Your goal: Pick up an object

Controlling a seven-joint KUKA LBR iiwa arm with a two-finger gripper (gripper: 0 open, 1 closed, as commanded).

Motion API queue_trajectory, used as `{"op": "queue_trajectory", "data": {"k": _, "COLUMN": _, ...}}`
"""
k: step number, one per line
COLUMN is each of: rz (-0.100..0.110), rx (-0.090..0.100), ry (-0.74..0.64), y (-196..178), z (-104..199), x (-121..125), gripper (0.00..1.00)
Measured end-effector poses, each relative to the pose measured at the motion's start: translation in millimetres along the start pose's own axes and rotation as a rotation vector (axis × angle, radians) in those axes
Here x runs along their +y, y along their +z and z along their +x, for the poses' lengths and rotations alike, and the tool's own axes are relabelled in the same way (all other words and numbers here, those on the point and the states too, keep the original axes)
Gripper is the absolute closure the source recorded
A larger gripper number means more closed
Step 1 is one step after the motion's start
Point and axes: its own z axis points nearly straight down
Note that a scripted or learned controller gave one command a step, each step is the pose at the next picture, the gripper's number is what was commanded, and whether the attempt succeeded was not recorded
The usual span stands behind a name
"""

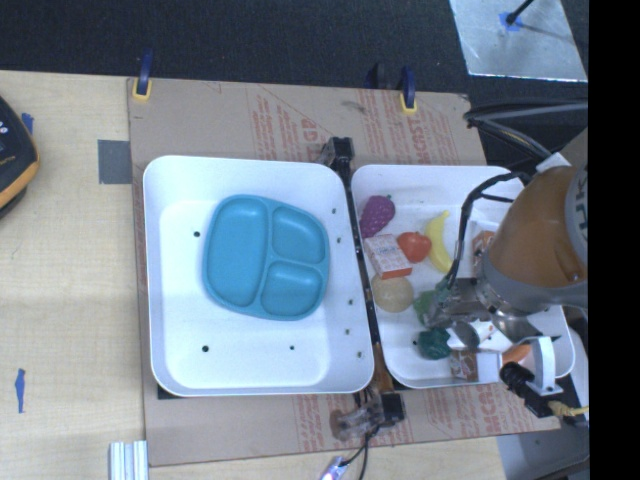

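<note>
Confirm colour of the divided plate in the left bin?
Light blue; the divided plate shows plainly in the camera view.

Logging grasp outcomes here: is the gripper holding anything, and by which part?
Cannot be told. The gripper sits low in the right bin beside a dark green object.

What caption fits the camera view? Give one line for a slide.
Arm lowers its pincer among toy foods in the right bin; a blue tray sits in the left bin.

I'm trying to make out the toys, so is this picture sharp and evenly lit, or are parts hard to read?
In the camera view, the light is even, the white left bin bright but not glaring; the blue plate reads clearly; the claw and the small items near it look soft and cluttered, shaded by the arm.
</note>
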Motion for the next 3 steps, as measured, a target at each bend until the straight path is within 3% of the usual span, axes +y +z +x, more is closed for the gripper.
{"op": "queue_trajectory", "data": {"k": 1, "rz": -0.007, "rx": 0.001, "ry": 0.006, "y": -173, "z": 74, "x": 20, "gripper": 1.0}}
{"op": "queue_trajectory", "data": {"k": 2, "rz": -0.005, "rx": 0.001, "ry": 0.006, "y": -173, "z": 74, "x": 20, "gripper": 0.0}}
{"op": "queue_trajectory", "data": {"k": 3, "rz": -0.005, "rx": 0.0, "ry": 0.008, "y": -115, "z": 3, "x": 39, "gripper": 0.0}}
